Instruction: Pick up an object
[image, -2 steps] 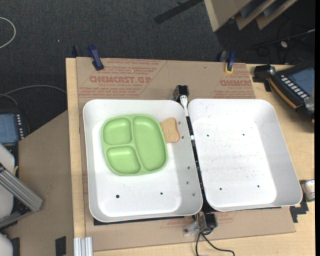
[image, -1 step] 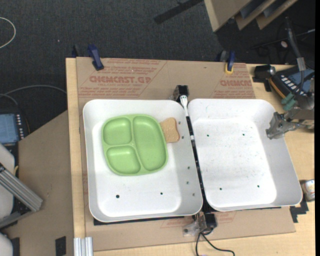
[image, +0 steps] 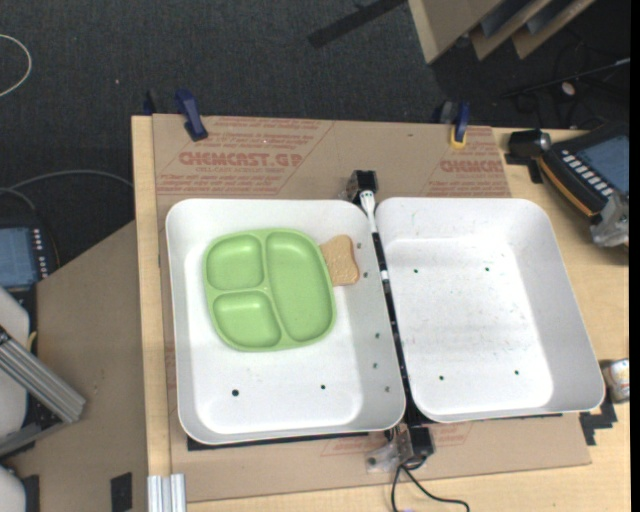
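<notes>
Left bin: green divided plate sits toward the back edge, tan bread-like piece touching the plate's right rim, near the bin's back-right corner. Right bin next to it. Gripper state: can't tell. You've got nothing lifted yet, so the whole pick is left: approach, close, raise. Bread looks the easier grab, imo.

Left bin: holds the divided plate in its upper half.
Cracker-like piece: touches the plate's right edge.
Right bin: adjoins the left bin, on the table.
</notes>
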